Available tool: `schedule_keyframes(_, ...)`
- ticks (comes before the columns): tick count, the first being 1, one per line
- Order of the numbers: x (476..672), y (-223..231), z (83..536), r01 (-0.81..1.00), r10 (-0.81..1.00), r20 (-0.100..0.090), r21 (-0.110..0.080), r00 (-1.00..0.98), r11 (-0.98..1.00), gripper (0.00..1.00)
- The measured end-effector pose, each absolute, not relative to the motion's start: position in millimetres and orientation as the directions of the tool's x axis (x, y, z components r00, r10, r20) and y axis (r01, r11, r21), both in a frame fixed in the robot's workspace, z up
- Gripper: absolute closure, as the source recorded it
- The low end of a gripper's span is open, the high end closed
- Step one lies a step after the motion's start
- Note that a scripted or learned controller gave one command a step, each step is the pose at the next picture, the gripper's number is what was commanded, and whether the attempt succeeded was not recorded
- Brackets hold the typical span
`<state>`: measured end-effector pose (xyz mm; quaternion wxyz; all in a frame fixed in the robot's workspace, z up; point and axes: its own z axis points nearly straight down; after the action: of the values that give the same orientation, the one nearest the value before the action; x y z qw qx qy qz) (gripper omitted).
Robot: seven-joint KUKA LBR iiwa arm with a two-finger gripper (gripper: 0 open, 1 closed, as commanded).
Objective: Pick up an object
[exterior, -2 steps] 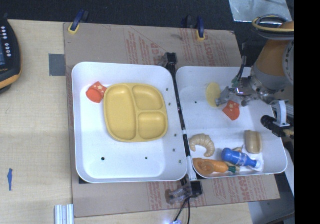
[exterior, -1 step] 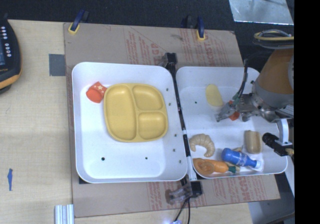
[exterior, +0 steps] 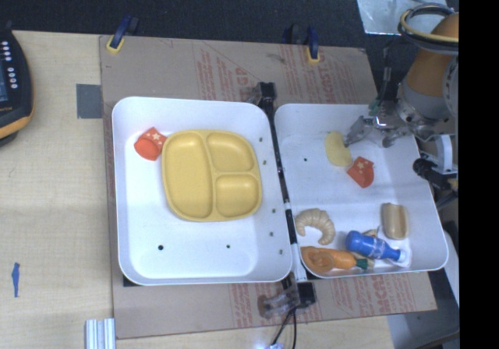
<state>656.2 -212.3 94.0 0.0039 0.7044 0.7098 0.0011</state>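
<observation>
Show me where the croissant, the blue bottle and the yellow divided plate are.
croissant (exterior: 315,224), camera view, on the middle of its curved body.
blue bottle (exterior: 364,245), camera view, on its blue body.
yellow divided plate (exterior: 187,172), camera view, on the floor of its large left compartment.

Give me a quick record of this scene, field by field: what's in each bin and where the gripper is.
left bin: yellow divided tray, red piece at the tray's upper left
right bin: pale yellow piece, red block, croissant, bread roll, blue bottle, orange carrot
gripper: over the right bin's upper right, holding nothing
</observation>
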Motion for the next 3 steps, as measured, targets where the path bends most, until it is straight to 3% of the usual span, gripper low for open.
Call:
schedule_keyframes(1, 605.4, -189, 136, 1.0, 1.0, 0.001, -0.007, -0.002, 0.002, 0.0)
schedule_keyframes(2, 574.6, -189, 89, 1.0, 1.0, 0.001, -0.009, -0.003, 0.003, 0.0)
schedule_keyframes(3, 632.2, -212, 98, 1.0, 1.0, -0.002, 0.003, -0.007, 0.007, 0.0)
